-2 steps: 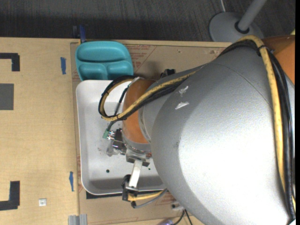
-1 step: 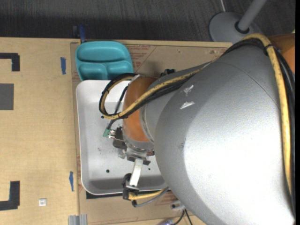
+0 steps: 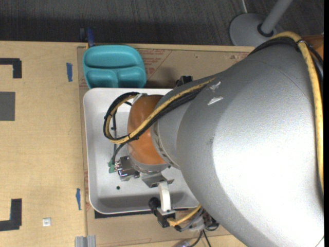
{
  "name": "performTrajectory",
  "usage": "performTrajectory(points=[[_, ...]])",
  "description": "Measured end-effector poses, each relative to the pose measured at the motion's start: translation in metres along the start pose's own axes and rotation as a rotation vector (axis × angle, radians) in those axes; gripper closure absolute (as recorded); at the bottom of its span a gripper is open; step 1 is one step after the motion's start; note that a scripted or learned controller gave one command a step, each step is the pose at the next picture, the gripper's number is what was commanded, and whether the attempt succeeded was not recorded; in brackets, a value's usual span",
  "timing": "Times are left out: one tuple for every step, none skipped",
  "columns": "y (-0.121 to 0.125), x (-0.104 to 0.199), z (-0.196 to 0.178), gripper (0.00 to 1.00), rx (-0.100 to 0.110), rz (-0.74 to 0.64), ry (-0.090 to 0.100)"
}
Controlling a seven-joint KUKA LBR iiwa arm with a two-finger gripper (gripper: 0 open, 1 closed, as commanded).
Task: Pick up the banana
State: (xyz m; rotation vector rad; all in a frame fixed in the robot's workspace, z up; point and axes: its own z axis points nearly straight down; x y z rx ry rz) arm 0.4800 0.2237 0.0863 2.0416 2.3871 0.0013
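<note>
**Blind reach into the bin**

Camera view: you see the grey arm with its orange band (image 3: 146,133) hanging low over the shallow white bin (image 3: 97,153), covering most of its floor. I cannot tell the two-finger gripper's state, nor where the banana lies. A teal moulded tray (image 3: 114,66) sits just beyond the bin. Your risk, as I judge it: the arm closes on nothing or presses into the bin floor.

Arm (image 3: 247,138): its grey bulk runs off the right and bottom edges, blocking the view beneath.
White bin (image 3: 97,153): right half covered by the arm; only the left wall and some floor are seen.
Jaws: tucked under the wrist, state unreadable.
Teal tray (image 3: 114,66): lower edge meets the bin rim; contents unclear.
</note>
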Motion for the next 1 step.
performTrajectory(points=[[0.0001,0.0002,-0.0096,1.0,0.0,0.001,0.0]])
